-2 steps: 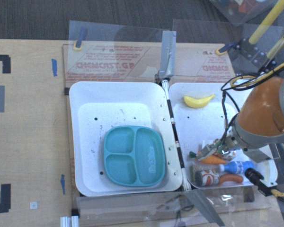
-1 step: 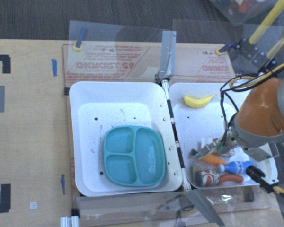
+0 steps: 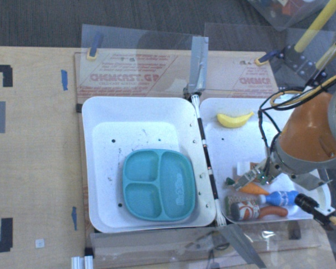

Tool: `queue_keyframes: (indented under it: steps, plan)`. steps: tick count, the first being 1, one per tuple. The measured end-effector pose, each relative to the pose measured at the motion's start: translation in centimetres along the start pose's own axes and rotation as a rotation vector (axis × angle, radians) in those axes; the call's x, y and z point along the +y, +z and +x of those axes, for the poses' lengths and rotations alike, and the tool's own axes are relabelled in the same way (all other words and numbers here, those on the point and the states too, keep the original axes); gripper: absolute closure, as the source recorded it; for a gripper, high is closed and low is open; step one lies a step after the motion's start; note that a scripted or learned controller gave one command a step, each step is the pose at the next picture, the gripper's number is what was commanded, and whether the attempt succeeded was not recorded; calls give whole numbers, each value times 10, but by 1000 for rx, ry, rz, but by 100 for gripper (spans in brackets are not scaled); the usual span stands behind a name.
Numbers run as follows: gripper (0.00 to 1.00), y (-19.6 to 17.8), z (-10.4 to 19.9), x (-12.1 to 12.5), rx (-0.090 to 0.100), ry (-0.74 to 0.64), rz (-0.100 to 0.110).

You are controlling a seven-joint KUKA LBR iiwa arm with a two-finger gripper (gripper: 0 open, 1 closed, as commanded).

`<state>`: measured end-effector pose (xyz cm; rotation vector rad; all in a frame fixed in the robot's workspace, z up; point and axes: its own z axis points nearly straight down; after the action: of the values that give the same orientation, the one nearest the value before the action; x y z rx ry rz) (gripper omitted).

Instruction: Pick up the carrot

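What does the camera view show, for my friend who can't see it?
A grey robot arm with an orange band reaches into the right white bin, its gripper low beside a small orange carrot. A yellow banana lies there too; a teal divided plate sits in the left white bin.

Two bins sit side by side on the bench (image 3: 33, 167), the left bin (image 3: 95, 150) holding a divided tray (image 3: 157, 185) in its near right part. In the right bin (image 3: 235, 144), a banana (image 3: 234, 119) lies at the far left, well apart from a cluster along the near wall: the carrot (image 3: 253, 189), just behind a can (image 3: 243, 210) lying on its side, with a bottle (image 3: 281, 198) just right of the carrot. The gripper (image 3: 256, 176) hangs over the carrot's far side, its arm (image 3: 311, 133) reaching in from the right over the bin's right half.
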<state>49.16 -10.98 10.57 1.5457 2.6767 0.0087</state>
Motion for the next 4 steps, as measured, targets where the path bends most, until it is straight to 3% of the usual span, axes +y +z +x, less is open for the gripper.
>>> queue_keyframes:
  steps: [1, 3, 4]
  plan:
    - [0, 0, 1, 2, 1, 79, -7]
    - [0, 0, -3, -1, 5, -4, -5]
    - [0, 0, -1, 1, -5, -129, -3]
